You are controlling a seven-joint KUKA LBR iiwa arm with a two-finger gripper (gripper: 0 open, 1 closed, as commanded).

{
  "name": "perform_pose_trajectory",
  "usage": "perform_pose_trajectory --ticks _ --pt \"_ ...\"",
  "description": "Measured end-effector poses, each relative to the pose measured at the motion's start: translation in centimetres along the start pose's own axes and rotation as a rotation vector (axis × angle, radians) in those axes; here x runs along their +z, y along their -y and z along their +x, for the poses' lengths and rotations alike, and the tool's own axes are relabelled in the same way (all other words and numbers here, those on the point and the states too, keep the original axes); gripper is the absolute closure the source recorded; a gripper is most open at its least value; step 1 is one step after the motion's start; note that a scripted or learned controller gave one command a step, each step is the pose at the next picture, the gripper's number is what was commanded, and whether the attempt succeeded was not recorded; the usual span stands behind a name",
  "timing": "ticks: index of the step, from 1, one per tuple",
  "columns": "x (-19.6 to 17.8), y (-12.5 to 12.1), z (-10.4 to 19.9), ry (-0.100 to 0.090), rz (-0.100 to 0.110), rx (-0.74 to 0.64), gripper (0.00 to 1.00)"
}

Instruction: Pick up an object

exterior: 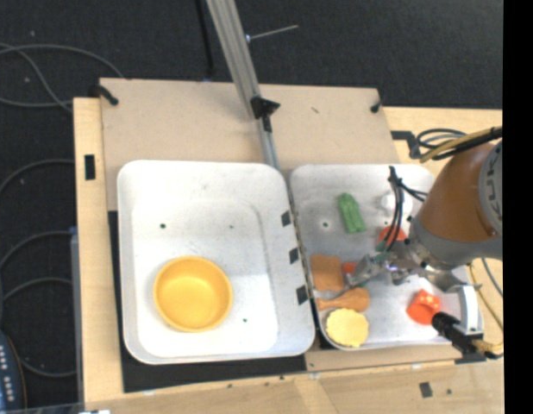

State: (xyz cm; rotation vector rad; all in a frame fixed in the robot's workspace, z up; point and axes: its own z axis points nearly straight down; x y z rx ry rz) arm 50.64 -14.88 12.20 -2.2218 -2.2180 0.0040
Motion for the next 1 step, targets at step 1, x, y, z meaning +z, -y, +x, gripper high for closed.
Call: perform_pose_trajectory --ticks 1 --pt "2.19 0.00 -0.16 0.002 -0.002 0.001 0.00"
